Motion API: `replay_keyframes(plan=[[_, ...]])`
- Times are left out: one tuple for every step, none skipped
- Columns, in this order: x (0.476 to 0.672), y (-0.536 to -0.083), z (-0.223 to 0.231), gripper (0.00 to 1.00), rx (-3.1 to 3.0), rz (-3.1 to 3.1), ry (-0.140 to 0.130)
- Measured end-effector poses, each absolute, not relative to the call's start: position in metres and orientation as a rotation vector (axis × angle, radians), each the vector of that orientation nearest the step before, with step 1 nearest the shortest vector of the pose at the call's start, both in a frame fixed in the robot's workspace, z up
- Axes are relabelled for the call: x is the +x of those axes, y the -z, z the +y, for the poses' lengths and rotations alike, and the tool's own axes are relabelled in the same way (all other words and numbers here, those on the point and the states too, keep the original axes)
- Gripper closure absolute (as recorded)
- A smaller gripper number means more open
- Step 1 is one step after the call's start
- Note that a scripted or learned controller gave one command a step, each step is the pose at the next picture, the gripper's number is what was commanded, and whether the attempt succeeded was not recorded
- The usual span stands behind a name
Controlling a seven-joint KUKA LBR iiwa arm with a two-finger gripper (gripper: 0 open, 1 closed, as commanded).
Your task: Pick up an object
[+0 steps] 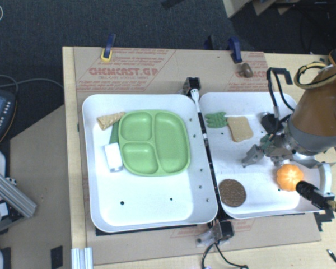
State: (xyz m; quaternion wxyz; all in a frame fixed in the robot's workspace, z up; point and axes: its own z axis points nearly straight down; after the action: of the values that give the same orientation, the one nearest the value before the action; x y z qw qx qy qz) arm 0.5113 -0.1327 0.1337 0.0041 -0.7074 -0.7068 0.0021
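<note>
Hovering with splayed, unloaded fingers, your gripper (263,150) sits left of the orange (289,177), so closing risks grabbing nothing.

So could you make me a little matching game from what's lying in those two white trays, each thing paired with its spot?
Things:
1. green divided plate
2. orange
3. brown round cookie
4. small white block

Places:
A. right bin, near its front edge
B. left bin, against the plate's left side
C. middle of the left bin
D. right bin, just beside the gripper

Pairs: 1-C, 2-D, 3-A, 4-B
</note>
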Motion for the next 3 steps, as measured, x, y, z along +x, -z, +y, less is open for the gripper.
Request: replay_keyframes(plan=[[0.51, -0.082, -0.132, 0.0, -2.219, -2.216, -0.003], [0.512, -0.095, -0.133, 1.0, -2.225, -2.219, 0.001], [0.511, -0.146, -0.132, 1.0, -2.225, -2.227, 0.005]])
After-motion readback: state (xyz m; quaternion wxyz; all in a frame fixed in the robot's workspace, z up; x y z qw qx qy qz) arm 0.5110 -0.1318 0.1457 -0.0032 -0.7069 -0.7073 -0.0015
